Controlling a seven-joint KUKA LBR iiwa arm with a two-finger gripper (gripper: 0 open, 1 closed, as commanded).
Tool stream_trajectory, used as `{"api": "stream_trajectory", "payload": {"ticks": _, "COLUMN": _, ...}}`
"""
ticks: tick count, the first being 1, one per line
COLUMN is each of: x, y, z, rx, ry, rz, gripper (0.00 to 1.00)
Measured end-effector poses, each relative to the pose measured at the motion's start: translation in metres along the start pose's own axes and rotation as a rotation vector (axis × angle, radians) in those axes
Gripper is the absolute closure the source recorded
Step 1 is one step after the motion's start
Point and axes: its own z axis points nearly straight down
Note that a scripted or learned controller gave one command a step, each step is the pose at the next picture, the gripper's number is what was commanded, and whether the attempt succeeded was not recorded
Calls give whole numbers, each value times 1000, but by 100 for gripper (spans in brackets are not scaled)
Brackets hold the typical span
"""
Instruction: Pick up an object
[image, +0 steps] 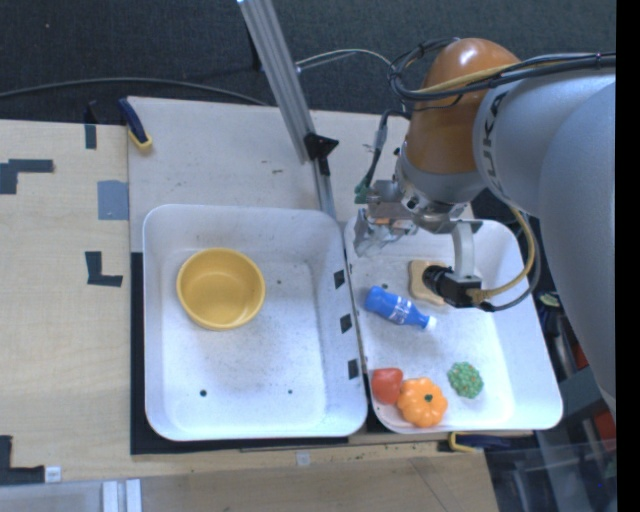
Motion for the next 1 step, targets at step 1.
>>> {"api": "stream_trajectory", "payload": {"ticks": 1, "x": 56, "y": -12, "z": -9, "rx": 0, "ry": 0, "rz": -1, "gripper": 100}}
